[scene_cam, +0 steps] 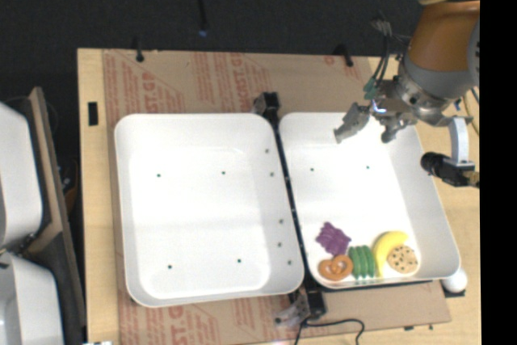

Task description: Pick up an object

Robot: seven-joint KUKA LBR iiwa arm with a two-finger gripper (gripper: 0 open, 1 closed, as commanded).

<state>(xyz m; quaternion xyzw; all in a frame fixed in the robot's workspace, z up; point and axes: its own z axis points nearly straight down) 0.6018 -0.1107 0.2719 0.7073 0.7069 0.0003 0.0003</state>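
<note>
1. Since they look like small toy foods of moulded plastic or foam, the pieces in the right bin (428, 198) should be light, fairly stiff and hardly fragile, though smooth enough to slip under a poor pinch.
2. The purple piece (332, 237) stands a little apart from the rest, so I judge it the easiest to take, pinched across its narrow width.
3. The orange pretzel (334, 267), green piece (363, 261), yellow piece (392, 241) and cookie (401, 258) lie touching or just beside one another, leaving little room for fingers between them.
4. The tool (369, 125) hangs over the bin's far edge with its two fingers spread and nothing between them.
5. The whole cluster sits at the bin's near corner, at about 6 o'clock from the tool and well apart from it; the purple piece is the nearest of them.
6. The left bin (129, 174) shares the bench (178, 85).
</note>
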